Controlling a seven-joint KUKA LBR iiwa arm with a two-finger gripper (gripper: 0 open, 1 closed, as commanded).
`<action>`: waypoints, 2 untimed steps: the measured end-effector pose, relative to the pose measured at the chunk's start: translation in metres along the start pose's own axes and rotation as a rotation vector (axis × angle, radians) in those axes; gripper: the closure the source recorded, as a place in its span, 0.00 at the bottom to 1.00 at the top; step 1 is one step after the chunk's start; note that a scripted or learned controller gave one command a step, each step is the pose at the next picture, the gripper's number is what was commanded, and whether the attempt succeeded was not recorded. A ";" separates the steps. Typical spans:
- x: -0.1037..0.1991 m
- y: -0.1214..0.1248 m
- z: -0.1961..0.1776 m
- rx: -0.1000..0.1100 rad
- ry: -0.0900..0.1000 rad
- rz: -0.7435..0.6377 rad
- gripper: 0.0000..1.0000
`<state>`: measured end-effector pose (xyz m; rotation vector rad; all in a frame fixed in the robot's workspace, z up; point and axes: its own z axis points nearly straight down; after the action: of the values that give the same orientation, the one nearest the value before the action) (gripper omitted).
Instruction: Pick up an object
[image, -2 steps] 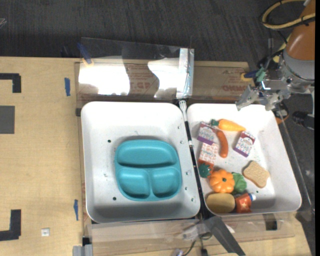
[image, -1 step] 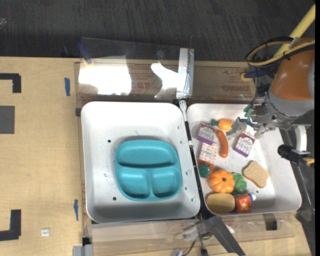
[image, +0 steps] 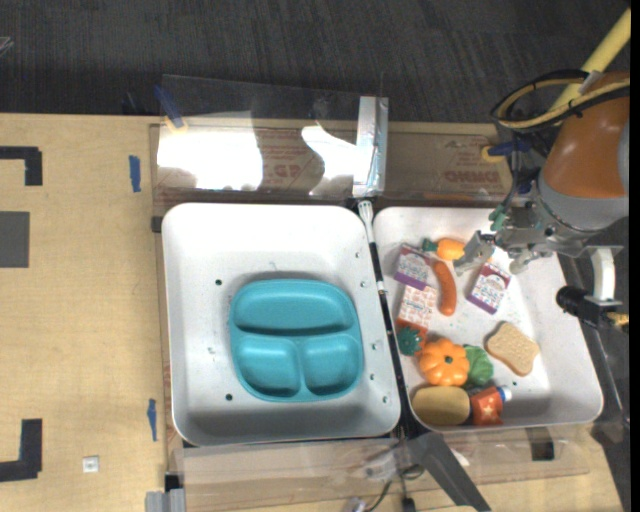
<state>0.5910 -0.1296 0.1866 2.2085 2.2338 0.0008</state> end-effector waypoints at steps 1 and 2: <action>-0.026 0.020 0.089 -0.017 -0.003 0.004 0.00; -0.028 0.023 0.076 -0.026 -0.006 0.005 1.00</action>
<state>0.6138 -0.1570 0.1104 2.1986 2.2118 0.0227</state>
